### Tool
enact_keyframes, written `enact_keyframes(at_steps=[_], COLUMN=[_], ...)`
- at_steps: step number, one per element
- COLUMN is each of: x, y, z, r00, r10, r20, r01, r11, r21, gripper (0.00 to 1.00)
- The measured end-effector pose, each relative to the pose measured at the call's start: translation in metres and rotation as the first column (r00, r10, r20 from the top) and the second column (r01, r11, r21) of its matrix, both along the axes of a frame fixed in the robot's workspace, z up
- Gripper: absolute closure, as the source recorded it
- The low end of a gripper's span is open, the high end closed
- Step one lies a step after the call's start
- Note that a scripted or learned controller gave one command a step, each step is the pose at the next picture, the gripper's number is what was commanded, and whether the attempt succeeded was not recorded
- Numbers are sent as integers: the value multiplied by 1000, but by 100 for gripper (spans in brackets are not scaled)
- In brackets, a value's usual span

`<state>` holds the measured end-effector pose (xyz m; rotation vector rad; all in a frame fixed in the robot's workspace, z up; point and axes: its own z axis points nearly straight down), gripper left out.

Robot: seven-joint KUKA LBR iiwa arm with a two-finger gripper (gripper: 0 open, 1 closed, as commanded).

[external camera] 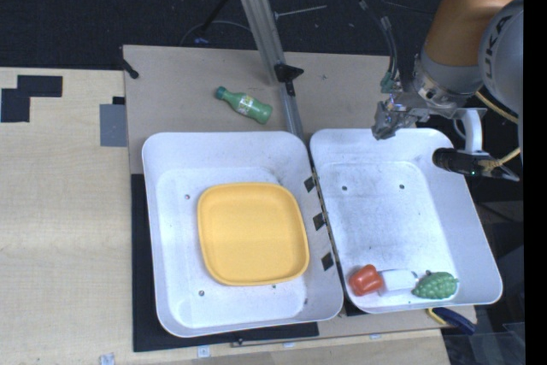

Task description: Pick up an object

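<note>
The gripper (386,126) hangs at the right bin's (479,226) far rim; whether it is apart or together, I cannot tell. The red pepper (366,279) and green grapes (435,285) crowd the near wall, risking a clipped rim.

We see the gripper (386,126) at upper right, over the right bin's (402,218) far rim. A yellow plate (253,232) lies in the left bin (171,184). A red pepper (366,279) and green grapes (435,285) sit lower right; a green bottle (244,105) lies above the bins.

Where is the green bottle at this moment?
The green bottle lies on the bench, outside both bins, just behind the left bin that holds the yellow plate.
</note>
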<state>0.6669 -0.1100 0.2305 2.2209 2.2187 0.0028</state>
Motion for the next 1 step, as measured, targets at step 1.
enact_keyframes(at_steps=[1], x=[-6], y=[41], z=[0], r00=[1000], r10=[3], r20=[-3], r01=[-3], r11=[1000], r21=[1], gripper=[100])
